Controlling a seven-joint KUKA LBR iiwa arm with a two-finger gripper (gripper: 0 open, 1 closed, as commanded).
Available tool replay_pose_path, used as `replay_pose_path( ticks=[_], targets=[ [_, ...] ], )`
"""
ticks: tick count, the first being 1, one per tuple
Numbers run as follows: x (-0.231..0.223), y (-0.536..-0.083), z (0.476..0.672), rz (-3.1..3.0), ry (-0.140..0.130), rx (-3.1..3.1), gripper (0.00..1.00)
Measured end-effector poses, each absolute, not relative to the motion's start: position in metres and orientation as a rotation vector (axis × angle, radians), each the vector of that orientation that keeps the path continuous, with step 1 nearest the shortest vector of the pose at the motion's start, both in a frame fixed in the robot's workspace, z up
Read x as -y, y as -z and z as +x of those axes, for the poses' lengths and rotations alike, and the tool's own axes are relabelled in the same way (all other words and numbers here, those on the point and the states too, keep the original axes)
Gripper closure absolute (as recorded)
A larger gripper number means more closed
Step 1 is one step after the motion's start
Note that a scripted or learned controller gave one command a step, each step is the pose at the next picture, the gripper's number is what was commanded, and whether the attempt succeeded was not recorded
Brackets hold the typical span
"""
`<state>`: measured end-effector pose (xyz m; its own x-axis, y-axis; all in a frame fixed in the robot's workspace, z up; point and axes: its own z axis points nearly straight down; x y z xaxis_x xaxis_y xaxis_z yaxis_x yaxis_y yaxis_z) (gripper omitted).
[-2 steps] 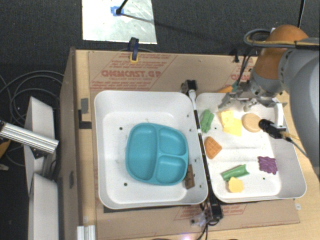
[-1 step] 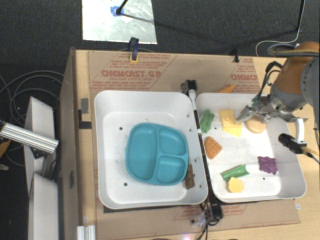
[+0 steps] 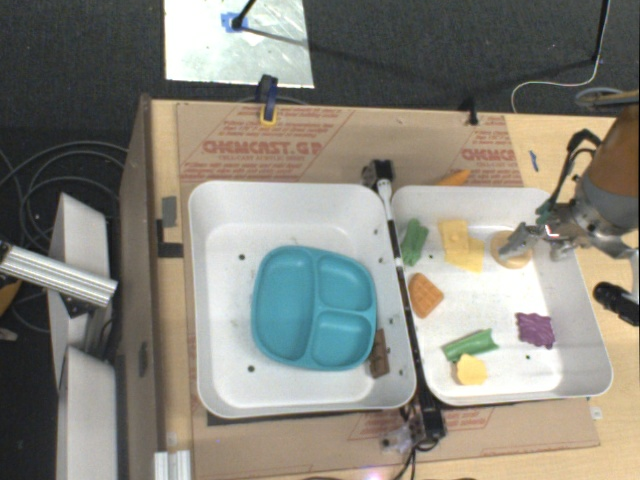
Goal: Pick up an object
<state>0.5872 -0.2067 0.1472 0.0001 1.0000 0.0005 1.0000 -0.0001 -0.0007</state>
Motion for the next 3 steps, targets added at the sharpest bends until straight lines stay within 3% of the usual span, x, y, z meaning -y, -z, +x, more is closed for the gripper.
replay_pose_path(
  ticks=[1, 2, 3],
  targets=[
    [0.206, -0.168, 0.527, -2.222, -0.002, 2.219, 0.0],
    [0.203, -0.158, 0.507, -2.221, -0.001, 2.222, 0.0],
    [0.207, -0.163, 0.52, -2.219, 0.003, 2.228, 0.0]
  ],
)
